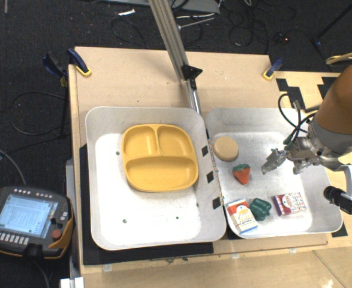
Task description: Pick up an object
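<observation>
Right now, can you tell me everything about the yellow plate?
The yellow plate is a squarish tray with rounded corners, looking like smooth plastic. Raised ridges split it into three compartments: two smaller ones at the far side and one wide one at the near side. All three hold nothing. It lies flat and right way up in the left bin, toward the bin's far side, resting on the white floor. Nothing else touches it.
</observation>
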{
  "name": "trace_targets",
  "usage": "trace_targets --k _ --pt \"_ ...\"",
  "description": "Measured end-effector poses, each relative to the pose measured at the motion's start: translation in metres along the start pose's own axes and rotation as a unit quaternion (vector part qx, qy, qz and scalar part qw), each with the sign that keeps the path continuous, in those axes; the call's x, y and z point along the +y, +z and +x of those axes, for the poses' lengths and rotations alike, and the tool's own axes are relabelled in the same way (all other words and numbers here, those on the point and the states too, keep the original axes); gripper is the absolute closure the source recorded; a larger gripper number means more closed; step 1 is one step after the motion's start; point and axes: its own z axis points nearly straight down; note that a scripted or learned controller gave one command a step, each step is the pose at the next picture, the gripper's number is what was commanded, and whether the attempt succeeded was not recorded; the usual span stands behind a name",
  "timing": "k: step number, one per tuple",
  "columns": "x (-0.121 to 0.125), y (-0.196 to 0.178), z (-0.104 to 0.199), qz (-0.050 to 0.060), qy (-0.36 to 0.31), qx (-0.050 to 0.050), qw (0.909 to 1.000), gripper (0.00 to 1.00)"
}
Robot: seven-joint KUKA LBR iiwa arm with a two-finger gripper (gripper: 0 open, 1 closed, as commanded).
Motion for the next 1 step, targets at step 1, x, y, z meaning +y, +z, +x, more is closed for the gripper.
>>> trace_targets --k 1 --pt "0.0072 0.0481 0.0055 -0.001 0.000 0.000 1.0000 0.00"
